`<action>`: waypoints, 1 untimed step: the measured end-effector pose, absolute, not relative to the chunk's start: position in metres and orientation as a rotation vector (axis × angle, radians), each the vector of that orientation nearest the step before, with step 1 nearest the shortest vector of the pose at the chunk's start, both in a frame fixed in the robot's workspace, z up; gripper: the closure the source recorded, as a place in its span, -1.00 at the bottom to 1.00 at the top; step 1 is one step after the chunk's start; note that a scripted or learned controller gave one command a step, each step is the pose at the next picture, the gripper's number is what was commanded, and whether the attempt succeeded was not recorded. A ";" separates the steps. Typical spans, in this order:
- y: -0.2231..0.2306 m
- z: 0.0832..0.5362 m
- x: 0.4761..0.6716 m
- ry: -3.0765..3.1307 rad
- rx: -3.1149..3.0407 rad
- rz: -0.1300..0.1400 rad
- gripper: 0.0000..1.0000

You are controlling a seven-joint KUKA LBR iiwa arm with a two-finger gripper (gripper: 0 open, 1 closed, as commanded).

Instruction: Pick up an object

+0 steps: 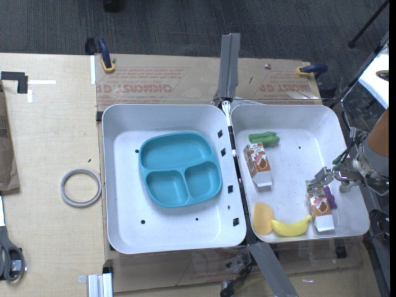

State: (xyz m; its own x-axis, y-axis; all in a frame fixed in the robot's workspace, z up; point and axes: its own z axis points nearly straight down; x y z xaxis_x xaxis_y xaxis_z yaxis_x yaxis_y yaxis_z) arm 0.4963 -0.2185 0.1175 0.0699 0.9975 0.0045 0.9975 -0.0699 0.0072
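Camera view looks down on two white bins side by side, and the gripper (323, 178) sits low in the right bin (291, 113), at the right middle of the frame, just above a small carton (322, 208). Whether it is open, closed or gripping anything, I cannot tell; it is a tangle of metal at this size. The carton lies directly below the gripper in the frame, touching or nearly so, with its long axis running roughly up and down the frame. A banana (291, 227) lies to the carton's lower left, beside a yellow-orange piece (262, 218). A second carton (258, 164) and a green pepper (263, 138) sit further up and left. The left bin (117, 184) holds a blue divided plate (180, 169). My guess is the near carton is the target, needing only a short drop.
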 end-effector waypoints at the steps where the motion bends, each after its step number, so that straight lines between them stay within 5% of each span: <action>1: -0.216 0.106 0.491 2.311 2.085 0.033 -1.00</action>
State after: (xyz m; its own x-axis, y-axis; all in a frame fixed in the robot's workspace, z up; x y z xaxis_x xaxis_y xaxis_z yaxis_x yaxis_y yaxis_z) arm 0.4910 -0.2164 0.1063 -0.1022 0.9947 -0.0072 0.9941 0.1024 0.0348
